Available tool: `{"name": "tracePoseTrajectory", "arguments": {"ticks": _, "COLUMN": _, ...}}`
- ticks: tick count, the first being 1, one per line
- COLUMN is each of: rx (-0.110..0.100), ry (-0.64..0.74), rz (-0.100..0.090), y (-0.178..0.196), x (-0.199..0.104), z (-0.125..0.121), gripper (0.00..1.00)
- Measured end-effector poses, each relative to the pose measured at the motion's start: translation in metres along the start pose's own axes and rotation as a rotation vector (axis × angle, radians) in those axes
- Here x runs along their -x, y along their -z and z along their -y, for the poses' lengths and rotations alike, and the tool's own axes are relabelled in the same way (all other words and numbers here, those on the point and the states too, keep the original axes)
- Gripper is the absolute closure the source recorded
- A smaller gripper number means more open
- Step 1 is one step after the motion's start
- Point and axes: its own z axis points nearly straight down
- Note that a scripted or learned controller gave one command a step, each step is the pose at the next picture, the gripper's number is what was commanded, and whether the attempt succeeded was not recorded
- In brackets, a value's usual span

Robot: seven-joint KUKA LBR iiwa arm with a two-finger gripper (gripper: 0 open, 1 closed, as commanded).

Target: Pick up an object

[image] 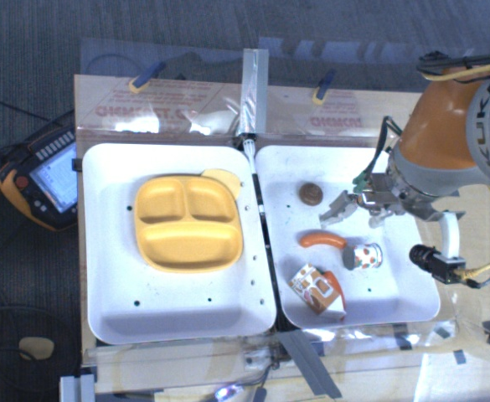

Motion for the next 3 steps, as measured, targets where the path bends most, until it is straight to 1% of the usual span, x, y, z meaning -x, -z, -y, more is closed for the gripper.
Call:
{"name": "tracePoseTrajectory", "arguments": {"ticks": 1, "rx": -0.001, "ry": -0.041, "rz": 0.001, "y": -0.052, "x": 0.061, "z": 0.017, "gripper": 0.00}}
{"name": "tracePoseTrajectory", "arguments": {"ticks": 2, "rx": 0.005, "ry": 0.056, "rz": 0.000, "y": -0.122, "x": 0.074, "z": 0.018, "gripper": 0.00}}
{"name": "tracePoseTrajectory", "arguments": {"ticks": 3, "rx": -0.001, "ry": -0.134, "rz": 0.000, "y": -0.088, "x": 0.059, "z": -0.028, "gripper": 0.00}}
